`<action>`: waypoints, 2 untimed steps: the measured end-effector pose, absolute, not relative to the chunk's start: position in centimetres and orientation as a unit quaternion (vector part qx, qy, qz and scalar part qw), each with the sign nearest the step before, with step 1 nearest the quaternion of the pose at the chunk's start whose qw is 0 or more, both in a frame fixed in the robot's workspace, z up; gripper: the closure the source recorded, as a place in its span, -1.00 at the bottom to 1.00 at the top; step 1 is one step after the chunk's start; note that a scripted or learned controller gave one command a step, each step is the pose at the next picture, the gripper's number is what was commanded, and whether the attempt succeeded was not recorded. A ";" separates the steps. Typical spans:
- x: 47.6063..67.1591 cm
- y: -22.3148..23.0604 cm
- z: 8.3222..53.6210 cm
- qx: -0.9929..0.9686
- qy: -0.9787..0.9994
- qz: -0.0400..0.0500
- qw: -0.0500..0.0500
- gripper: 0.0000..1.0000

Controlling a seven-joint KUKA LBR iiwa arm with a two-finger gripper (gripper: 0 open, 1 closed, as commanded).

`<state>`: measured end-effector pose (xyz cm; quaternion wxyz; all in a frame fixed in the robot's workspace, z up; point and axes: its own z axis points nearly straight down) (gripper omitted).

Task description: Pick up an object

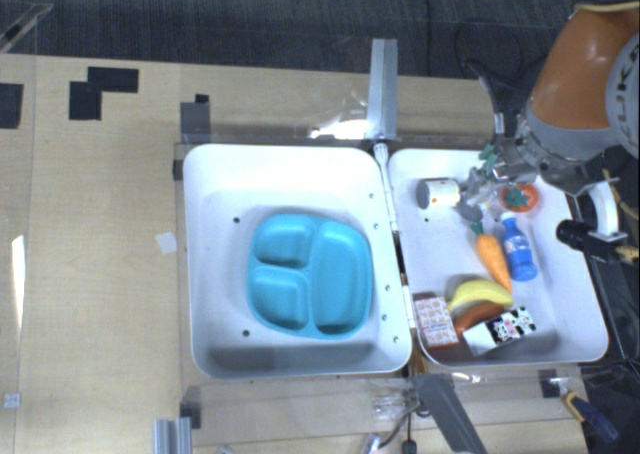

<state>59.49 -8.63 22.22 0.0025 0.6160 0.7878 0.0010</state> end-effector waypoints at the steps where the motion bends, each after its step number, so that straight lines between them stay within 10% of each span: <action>1: 64.0 -13.0 16.9 0.681 0.732 0.000 0.001 1.00; 2: 62.1 -7.8 20.0 0.634 0.773 0.001 0.001 1.00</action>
